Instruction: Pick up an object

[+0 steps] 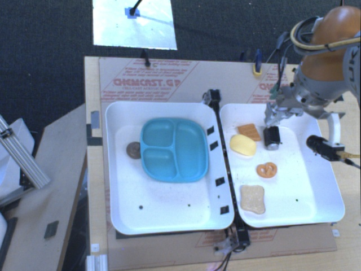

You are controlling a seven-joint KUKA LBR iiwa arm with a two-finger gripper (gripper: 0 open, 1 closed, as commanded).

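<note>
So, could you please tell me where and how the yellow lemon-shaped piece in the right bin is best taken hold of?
Grip the yellow piece across its narrow middle, coming straight down from above. It lies flat on the right bin floor, long axis running left to right, rounded and low. The orange cracker sits close at its upper edge, so that finger has little room. The gripper is near.

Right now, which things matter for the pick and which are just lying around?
In play, right bin:
gripper
cracker
yellow piece
pretzel
bread slice

Lying about, left bin:
blue divided plate
small round disc
</note>
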